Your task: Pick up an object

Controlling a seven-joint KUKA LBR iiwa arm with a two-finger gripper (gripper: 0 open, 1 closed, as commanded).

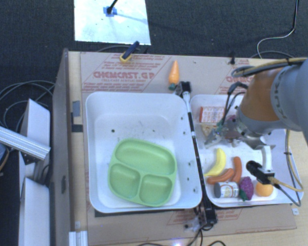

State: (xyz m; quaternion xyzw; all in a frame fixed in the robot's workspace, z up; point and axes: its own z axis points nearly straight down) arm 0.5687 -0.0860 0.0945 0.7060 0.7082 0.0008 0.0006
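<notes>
The gripper [215, 136] hovers low in the right bin [200, 105], finger state indiscernible; a centred, vertical descent onto the banana [218, 162] would likely serve best.

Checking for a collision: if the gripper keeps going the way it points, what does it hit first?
The gripper points down-left into the right bin. Probably bare bin floor first, just above the banana; depth is unclear from this slanted view.
</notes>
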